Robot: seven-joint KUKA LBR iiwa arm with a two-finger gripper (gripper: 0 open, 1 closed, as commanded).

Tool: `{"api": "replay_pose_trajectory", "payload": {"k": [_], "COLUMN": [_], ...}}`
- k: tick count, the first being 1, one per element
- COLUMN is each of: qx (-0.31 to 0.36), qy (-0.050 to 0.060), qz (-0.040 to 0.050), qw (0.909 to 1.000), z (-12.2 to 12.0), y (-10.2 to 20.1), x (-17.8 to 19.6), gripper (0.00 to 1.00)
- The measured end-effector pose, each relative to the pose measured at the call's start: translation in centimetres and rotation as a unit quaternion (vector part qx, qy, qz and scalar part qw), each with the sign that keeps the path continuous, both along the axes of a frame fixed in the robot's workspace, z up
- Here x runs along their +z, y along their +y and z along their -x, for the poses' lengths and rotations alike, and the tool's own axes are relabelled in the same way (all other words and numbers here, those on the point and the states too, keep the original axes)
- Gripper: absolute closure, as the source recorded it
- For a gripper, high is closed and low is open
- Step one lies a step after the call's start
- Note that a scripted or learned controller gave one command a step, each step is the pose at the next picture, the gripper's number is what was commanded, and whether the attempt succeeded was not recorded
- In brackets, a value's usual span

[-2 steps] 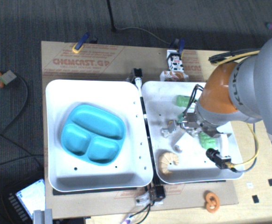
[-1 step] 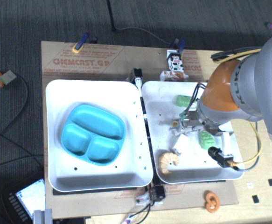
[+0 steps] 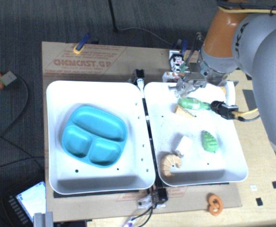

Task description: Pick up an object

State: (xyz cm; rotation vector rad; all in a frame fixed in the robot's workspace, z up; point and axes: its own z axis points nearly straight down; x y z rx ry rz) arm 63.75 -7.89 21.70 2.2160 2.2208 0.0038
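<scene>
The right bin [image 3: 232, 174] holds several small things. A pale green elongated object [image 3: 194, 104] lies near its back edge, partly over a tan wedge [image 3: 183, 110]. A leafy green object [image 3: 209, 141] sits at the middle right. A white block [image 3: 183, 143] lies near the centre, and a tan ridged pastry-like piece [image 3: 171, 162] rests at the front left. My gripper [image 3: 189, 86] hangs over the back of the right bin, just above and behind the pale green object. I see nothing held in it.
The left bin [image 3: 57, 164] holds a blue divided plate [image 3: 94, 135]. An orange ring [image 3: 215, 204] lies on the bench in front of the right bin. A blue clamp [image 3: 82, 42] sits at the board's back left edge.
</scene>
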Motion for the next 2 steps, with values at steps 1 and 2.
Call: {"api": "replay_pose_trajectory", "payload": {"k": [1,2], "qx": [0.0,0.0], "qy": [0.003,0.003], "qz": [-0.0007,-0.0005], "qw": [1.0,1.0], "z": [-3.1,5.9], "y": [8.8,14.4], "x": [-3.3,-3.3], "gripper": [1.0,1.0]}}
